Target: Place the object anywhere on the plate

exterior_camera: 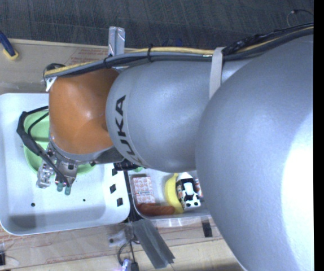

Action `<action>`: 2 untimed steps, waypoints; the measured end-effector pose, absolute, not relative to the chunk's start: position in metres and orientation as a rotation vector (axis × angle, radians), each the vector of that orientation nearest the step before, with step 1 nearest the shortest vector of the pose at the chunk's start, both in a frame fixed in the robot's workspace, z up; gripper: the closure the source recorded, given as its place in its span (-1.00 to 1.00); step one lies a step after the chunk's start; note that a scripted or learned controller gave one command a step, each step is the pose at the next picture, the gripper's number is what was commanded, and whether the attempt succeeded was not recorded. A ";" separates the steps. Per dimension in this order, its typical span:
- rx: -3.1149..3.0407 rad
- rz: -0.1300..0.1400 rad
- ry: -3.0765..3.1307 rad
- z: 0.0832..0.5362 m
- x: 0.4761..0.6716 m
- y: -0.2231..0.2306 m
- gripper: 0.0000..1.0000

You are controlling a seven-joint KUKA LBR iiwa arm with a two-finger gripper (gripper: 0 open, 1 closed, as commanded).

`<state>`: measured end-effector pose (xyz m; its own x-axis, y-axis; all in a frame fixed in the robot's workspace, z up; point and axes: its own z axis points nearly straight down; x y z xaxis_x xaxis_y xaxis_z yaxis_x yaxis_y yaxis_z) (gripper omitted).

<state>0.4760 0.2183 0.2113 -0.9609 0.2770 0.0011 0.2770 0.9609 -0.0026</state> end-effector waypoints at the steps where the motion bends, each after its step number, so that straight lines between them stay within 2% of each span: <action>1: -0.857 0.006 -3.019 0.180 0.476 0.217 1.00; 2: -0.846 0.000 -3.027 0.219 0.477 0.151 1.00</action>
